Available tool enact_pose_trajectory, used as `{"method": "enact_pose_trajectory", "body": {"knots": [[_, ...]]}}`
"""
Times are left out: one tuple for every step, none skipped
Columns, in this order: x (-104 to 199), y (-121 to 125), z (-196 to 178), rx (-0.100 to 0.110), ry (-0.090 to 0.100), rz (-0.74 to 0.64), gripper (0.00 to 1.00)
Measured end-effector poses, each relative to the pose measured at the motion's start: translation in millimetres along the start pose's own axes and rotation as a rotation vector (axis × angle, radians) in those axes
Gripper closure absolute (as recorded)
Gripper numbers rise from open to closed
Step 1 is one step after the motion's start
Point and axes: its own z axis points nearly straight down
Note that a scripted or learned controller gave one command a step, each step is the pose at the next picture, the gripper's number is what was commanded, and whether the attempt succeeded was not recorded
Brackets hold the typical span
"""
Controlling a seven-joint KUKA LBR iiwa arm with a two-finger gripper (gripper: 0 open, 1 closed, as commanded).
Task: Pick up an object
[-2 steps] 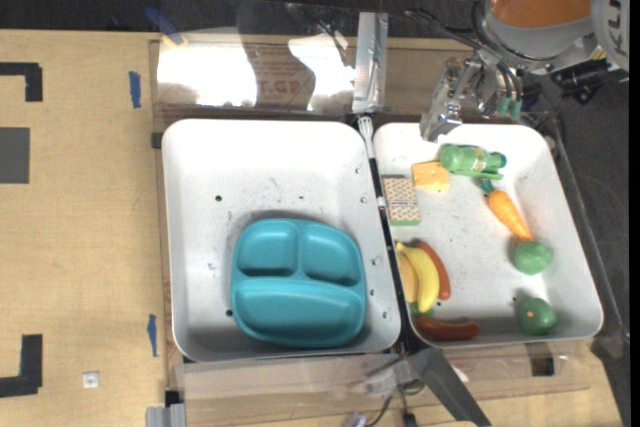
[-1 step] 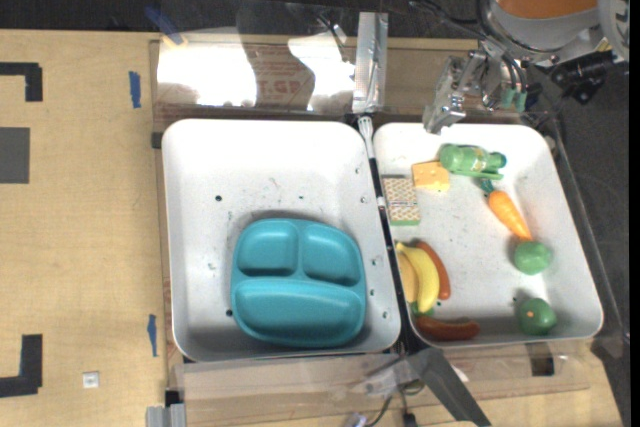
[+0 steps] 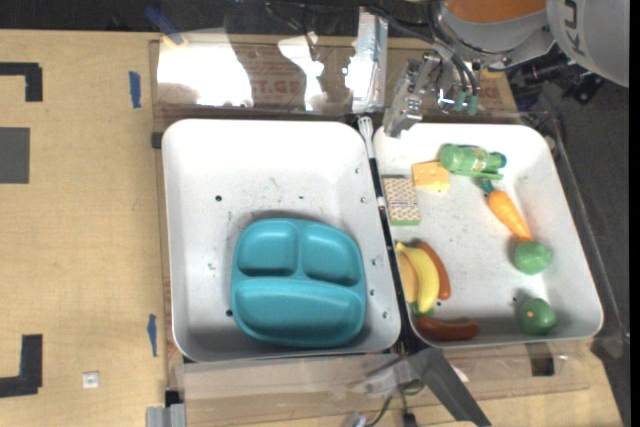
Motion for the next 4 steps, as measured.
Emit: {"method": "enact_pose_trajectory", "body": {"knots": [[15.9,74.1,6.8,-0.001,0.0,0.116,1.0],[13.8,73.9,-6.5,-0.004,-0.01,0.116,1.0],[12.3,75.0,-18.8,-0.007,-0.018,0.114,1.0],[16.0,82.6,-24.5,0.001,-0.002,0.059,1.0]]}}
